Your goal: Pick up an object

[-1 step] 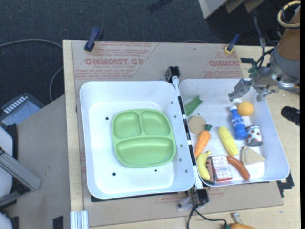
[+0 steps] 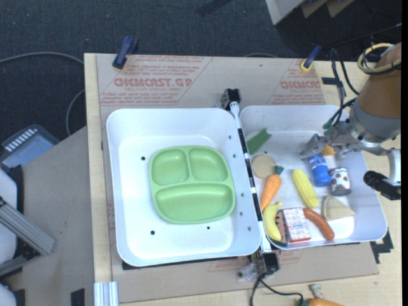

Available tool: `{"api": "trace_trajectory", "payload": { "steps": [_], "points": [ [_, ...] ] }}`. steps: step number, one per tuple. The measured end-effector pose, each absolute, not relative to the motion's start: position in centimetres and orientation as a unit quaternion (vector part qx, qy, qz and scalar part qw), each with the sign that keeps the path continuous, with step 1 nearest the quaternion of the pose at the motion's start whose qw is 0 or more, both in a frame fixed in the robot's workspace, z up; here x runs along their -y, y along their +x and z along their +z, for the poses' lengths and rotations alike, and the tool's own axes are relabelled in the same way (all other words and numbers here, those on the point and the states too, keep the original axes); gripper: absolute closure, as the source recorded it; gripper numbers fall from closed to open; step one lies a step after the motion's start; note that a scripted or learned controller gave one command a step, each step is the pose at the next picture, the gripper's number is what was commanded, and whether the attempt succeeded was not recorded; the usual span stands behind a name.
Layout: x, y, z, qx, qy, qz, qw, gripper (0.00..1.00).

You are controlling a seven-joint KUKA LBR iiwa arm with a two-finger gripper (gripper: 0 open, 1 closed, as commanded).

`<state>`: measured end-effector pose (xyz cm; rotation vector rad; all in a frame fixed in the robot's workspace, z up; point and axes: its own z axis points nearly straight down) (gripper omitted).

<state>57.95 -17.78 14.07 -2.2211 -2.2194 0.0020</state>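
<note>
I see the gripper (image 2: pixel 317 148) low in the right bin (image 2: pixel 376 225), toward its 1 o'clock corner, just above a blue bottle (image 2: pixel 319 170); I cannot tell its state. A corn cob (image 2: pixel 305 188) lies at the bottle's 8 o'clock.

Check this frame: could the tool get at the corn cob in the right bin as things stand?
Probably yes. The corn cob lies exposed from above, and the tool hangs nearby in the same bin. The blue bottle beside the cob could crowd one side.
</note>
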Motion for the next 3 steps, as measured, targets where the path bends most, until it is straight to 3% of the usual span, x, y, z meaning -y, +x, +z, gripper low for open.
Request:
{"api": "trace_trajectory", "payload": {
  "steps": [1, 2, 3],
  "points": [
    [16.1, 54.1, 8.4, 0.707, -0.707, 0.0002, 0.001, 0.0],
    [15.0, 50.3, 8.4, 0.707, -0.707, 0.0003, 0.001, 0.0],
    [14.9, 50.3, 9.4, 0.707, -0.708, -0.0003, 0.0, 1.0]
  ]
}}
